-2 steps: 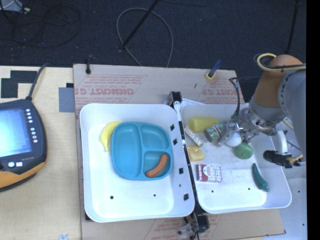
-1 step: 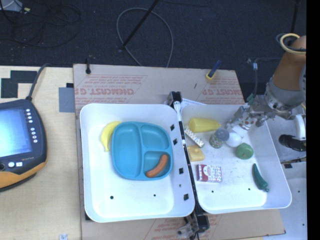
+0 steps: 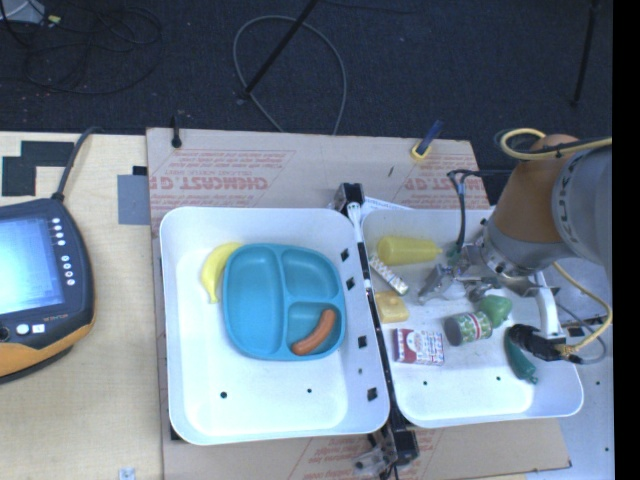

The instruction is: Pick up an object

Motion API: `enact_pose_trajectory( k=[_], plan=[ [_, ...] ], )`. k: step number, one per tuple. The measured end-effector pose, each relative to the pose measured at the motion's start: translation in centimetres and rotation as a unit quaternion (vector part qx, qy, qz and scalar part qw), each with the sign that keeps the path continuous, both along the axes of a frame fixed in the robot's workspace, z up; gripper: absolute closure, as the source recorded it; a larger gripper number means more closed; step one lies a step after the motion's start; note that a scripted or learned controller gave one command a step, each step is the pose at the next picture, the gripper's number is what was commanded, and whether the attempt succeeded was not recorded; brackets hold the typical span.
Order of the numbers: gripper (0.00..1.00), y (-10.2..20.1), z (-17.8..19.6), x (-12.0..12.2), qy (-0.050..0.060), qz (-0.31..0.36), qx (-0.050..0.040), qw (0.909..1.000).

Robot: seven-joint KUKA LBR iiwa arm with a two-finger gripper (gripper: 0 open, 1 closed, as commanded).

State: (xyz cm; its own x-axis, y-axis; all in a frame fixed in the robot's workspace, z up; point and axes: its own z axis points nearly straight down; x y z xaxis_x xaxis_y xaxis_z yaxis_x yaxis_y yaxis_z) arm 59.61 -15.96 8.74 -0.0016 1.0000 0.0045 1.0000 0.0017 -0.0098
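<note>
Lying in the right bin [image 3: 560, 403], your likeliest target, the green-capped bottle [image 3: 475, 324], has its long axis roughly left to right, cap end toward the arm. Near it you have a yellow block [image 3: 406, 249], a red-and-white packet [image 3: 417, 347] and a dark green tool [image 3: 522, 356]. The gripper [image 3: 452, 275] hovers just above the bottle (whether its fingers are spread, you cannot tell). Your left bin [image 3: 260, 408] holds a blue divided plate [image 3: 270, 293] carrying a sausage [image 3: 316, 333], with a banana [image 3: 213, 269] beside it.

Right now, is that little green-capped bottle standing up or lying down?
Lying down. The bottle rests on its side on the right bin's floor, green cap pointing right, towards the arm.
</note>
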Motion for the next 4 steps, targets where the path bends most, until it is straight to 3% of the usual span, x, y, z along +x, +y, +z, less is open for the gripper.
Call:
enact_pose_trajectory(
  k=[1, 2, 3, 4],
  plan=[
    [0.0, -1.5, 0.3, -4.0, -0.005, -0.001, -0.0009, 1.0],
    [1.0, -1.7, 1.3, -3.9, -0.006, -0.003, -0.0012, 1.0],
    [1.0, 4.2, 0.2, 5.1, -0.003, 0.002, -0.0043, 1.0],
    [1.0, 10.9, 10.4, 4.8, -0.005, 0.001, -0.0017, 1.0]
  ],
)
